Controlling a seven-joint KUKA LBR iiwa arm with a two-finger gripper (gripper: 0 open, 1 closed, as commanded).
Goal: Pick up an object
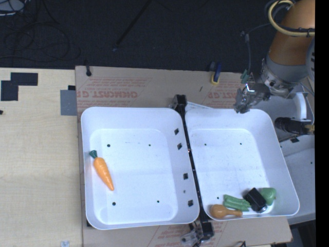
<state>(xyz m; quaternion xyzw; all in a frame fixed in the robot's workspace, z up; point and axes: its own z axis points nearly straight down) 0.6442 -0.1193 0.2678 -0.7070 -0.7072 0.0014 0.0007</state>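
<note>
Gripper hovering over the right bin's far rim; jaw state unclear.
Carrot lying near the left bin's left wall; other objects crowding the right bin's near corner.

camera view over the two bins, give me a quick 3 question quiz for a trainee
1. True or false: the toy carrot lies in the left bin.
2. Which things lie at the near edge of the right bin? A) an orange pear-shaped toy, a green pod, a black block and a green piece; B) two carrots; C) a blue cup.
3. Fill in: the gripper hangs above the right bin's ____ rim, apart from all the toys.

Key: 1 true; 2 A; 3 far.
</note>
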